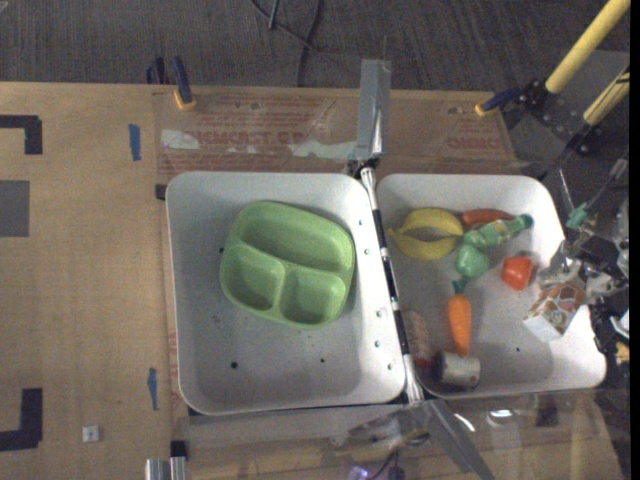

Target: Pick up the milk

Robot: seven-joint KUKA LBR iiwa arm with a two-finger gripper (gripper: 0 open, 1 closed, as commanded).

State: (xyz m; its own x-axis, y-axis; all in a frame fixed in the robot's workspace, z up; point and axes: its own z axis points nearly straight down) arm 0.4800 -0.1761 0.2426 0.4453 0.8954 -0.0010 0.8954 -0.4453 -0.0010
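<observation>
**Colours across the bench and bins**

Both bins are white: the left bin [200, 368] carries a lime-green divided plate [288, 263]; the right bin [500, 368] holds the brighter mix. There, a yellow banana [428, 233] lies beside a green bottle [497, 231] and a red-orange pepper [483, 215]. A green pepper [471, 260], an orange-red tomato [517, 272] and an orange carrot [459, 323] with a green top follow. The milk [555, 310] is a white carton printed with red and orange patches. A can [457, 369] looks grey with a dark end. The bench [80, 298] is pale tan wood, marked with black corner tape and small blue tape strips
</observation>
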